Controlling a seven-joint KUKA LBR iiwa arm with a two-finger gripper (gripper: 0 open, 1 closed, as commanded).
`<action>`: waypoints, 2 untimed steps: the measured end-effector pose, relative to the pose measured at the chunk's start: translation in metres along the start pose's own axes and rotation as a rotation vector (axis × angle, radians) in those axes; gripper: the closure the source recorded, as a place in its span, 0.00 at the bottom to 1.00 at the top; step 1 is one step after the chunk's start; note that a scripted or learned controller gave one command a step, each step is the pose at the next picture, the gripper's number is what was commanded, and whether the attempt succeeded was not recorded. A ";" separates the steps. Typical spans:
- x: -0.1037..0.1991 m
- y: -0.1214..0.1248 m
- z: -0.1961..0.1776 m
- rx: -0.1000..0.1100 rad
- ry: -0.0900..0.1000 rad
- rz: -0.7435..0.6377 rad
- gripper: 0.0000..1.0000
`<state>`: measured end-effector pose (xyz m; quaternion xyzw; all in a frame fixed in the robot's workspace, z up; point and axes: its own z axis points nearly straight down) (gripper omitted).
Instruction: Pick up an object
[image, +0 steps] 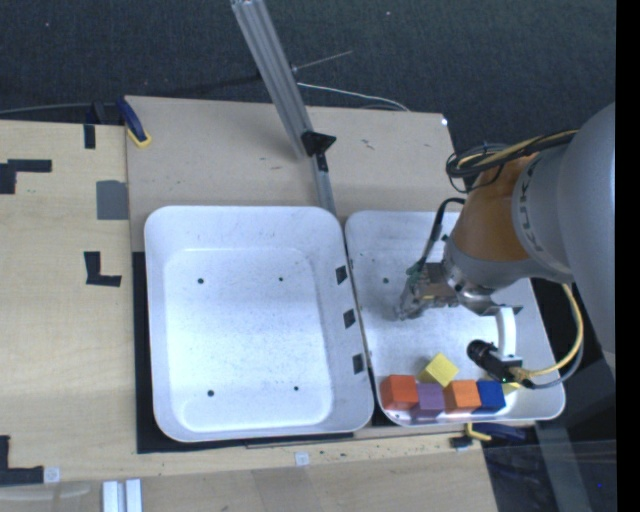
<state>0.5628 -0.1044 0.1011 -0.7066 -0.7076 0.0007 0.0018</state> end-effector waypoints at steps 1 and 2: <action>0.030 0.023 -0.096 -0.011 -0.002 -0.003 1.00; 0.019 0.045 -0.091 -0.004 -0.002 -0.001 1.00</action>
